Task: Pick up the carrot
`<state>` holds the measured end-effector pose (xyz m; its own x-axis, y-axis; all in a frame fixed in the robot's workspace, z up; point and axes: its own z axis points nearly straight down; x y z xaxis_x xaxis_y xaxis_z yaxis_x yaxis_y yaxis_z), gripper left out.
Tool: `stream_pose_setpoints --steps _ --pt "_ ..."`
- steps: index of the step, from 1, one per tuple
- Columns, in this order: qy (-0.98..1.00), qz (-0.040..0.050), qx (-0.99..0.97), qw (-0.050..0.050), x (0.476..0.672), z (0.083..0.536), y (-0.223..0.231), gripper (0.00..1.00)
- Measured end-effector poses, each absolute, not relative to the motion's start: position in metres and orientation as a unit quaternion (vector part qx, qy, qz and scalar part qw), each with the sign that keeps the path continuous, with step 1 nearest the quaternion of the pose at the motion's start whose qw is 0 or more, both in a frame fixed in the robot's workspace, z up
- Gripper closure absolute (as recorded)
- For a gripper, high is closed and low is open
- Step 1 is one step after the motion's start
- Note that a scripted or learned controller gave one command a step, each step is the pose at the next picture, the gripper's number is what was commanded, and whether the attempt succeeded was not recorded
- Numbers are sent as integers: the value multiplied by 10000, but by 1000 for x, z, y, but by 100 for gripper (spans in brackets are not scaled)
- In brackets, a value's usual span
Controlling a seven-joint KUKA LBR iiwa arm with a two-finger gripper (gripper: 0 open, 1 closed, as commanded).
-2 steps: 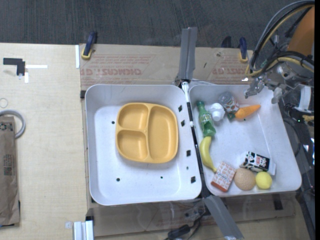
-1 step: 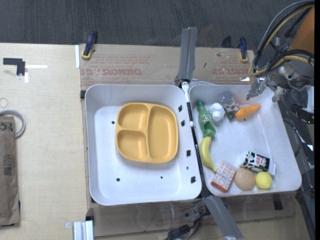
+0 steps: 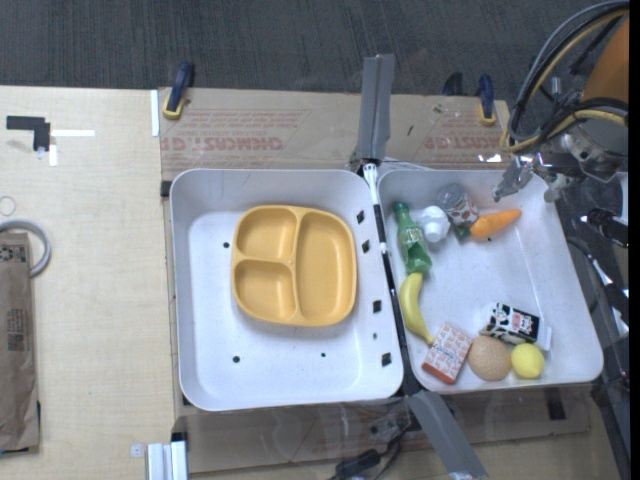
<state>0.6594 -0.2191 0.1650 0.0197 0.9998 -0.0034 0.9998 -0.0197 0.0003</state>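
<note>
In the left bin (image 3: 200, 298) lies a yellow divided plate (image 3: 295, 265). In the right bin (image 3: 545, 288) a green bottle (image 3: 411, 240) and a banana (image 3: 412, 306) lie along its left wall. At lower right are a snack packet (image 3: 447, 352), a brown ball (image 3: 489, 359), a lemon (image 3: 527, 361) and a cow-pattern carton (image 3: 513, 323).

arm (image 3: 600, 78): cut by right edge | hand (image 3: 522, 173): fingers' state unclear | brown bag (image 3: 15, 338): cut by left edge
</note>
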Motion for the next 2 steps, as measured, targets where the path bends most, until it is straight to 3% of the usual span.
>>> stream_pose_setpoints --steps 1,2 --pt "7166 -7 6975 22 660 182 -219 0" --pt "7492 -10 6624 6 659 153 -222 0"
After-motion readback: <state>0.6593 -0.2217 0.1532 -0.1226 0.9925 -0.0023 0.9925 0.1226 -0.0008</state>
